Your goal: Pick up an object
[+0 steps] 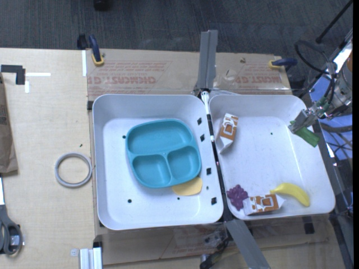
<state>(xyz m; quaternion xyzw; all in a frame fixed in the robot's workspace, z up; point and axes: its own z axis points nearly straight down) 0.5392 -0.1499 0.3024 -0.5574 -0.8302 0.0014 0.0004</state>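
I see the gripper [303,129] over the right bin's [280,167] far right edge, pinching a green block [307,135], I think; the view is poor there. In this bin lie a banana [293,193], grapes [237,195] and two cartons [227,129]. The left bin [106,167] holds a blue plate [163,153].

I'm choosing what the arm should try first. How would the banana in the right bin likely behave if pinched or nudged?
The banana looks smooth and curved, so it may slip from the fingers or spin when nudged. It looks like a light toy. One end seems to touch a small carton, which might shift with it.
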